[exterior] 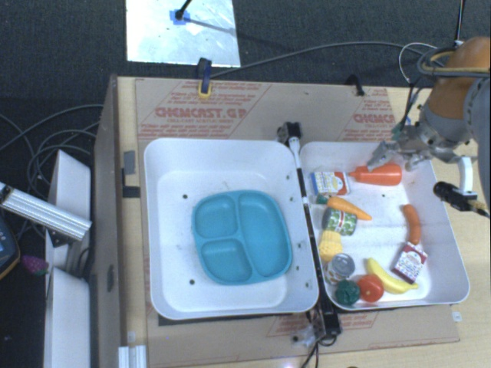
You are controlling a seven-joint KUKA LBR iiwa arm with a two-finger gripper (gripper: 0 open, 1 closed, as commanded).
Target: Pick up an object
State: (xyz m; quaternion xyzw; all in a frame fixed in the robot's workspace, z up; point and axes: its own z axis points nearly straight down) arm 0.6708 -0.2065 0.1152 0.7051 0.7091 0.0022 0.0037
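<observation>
Gripper (386, 159) hangs low over the right bin (453, 271), right at the big orange carrot (377, 175) near the far wall; from here I cannot tell how it is set. It should settle squarely across the carrot's middle, clear of the small carton (328, 182) beside it, then lift straight.

Left white bin (173, 205) mostly open around the blue three-compartment plastic tray (242, 236). Right white bin (453, 263) crowded along its left and bottom: small green-label can (339, 221), yellow plastic banana (387, 276), red tomato (370, 288). Bare patch centre-right.
</observation>
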